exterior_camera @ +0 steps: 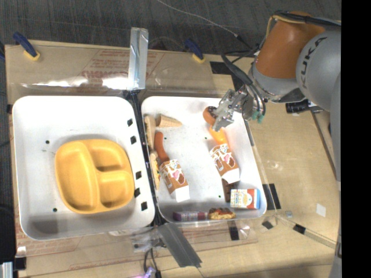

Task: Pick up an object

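The grey arm with its orange band (284, 45) comes in from the right, and its two-finger gripper (223, 120) sits low over the upper right corner of the right-hand shallow white bin (197, 172). Right there under the fingertips is a small orange rounded toy piece (210, 114), with a second orange piece (219, 135) just below it — the gripper is touching or all but touching that pair. Whether the fingers are spread or pinched, I cannot tell; the metal tip blurs into the orange shapes, and nothing can be seen clearly held between them.

Count in the right bin: two brown-and-white cartons with printed faces, one (174, 178) left of centre, one (224, 160) toward the right wall just below the gripper. One small white-and-blue carton (243, 198) in the lower right corner. One tan cone-shaped piece (168, 121) at the top left, one reddish sausage-shaped piece (160, 146) below it, close to the left wall. Along the bottom wall, a dark purple item (188, 216) and a small brown-and-yellow item (221, 214) beside it.

The left-hand white bin (35, 120) carries one thing — a yellow plastic tray with three compartments (93, 174), sitting a little left of centre.

Room to move: the orange pieces lie hard by the right bin's top and right walls, so it's tight there. The middle of the right bin's floor is bare between the two printed cartons.
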Motion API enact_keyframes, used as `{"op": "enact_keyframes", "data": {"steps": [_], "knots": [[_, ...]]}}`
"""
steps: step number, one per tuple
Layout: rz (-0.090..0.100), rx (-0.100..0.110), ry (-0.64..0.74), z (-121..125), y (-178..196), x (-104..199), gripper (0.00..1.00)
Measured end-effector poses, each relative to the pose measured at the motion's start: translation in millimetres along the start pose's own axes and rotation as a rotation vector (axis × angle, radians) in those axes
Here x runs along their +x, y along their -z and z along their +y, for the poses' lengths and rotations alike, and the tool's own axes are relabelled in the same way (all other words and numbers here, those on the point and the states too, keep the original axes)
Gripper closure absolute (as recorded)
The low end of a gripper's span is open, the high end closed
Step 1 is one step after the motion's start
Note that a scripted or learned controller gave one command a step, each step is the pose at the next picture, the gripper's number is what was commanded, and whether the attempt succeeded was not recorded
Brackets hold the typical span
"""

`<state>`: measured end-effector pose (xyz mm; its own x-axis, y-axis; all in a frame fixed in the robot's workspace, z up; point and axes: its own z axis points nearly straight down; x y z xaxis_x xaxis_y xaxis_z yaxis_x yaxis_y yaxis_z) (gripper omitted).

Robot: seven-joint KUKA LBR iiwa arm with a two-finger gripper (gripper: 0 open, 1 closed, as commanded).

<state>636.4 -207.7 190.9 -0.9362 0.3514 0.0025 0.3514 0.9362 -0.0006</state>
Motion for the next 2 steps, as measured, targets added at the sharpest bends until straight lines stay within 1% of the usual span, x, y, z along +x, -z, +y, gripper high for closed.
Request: {"op": "enact_keyframes", "data": {"steps": [1,2], "knots": [[-0.007,-0.001,0.116,28.3,29.5,3.1,1.0],[-0.004,-0.001,-0.001,48.7,37.0,92.6,1.0]]}}
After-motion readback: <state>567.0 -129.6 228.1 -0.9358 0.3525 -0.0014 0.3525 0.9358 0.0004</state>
